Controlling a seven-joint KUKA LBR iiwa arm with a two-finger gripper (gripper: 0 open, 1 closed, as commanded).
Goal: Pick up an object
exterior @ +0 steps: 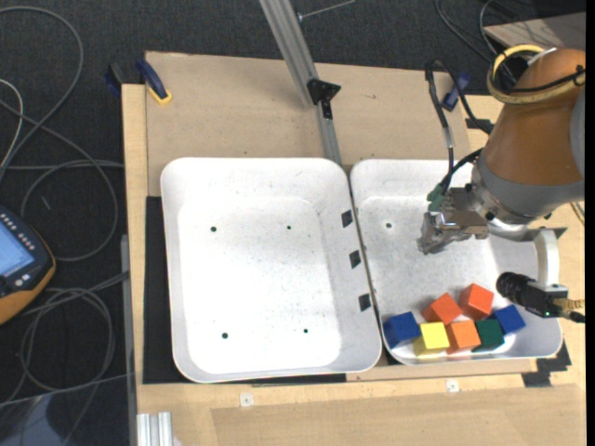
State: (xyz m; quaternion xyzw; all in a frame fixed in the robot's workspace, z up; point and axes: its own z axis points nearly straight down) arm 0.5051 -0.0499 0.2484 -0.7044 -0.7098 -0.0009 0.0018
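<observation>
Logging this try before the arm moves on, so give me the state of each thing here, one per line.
Gripper: above the right bin's bare floor, away from the blocks; nothing seen between its fingers.
Blocks: bunched in the right bin's near corner, untouched.
Right bin: flat on the bench, holds all the blocks.
Left bin: flat on the bench beside the right one.

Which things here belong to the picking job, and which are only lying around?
For the job:
- claw, above the right bin
- blocks at that bin's near edge: blue block, yellow block, orange blocks, green block

Lying about:
- left bin
- handheld pendant
- floor cables
- blue clamp
</observation>
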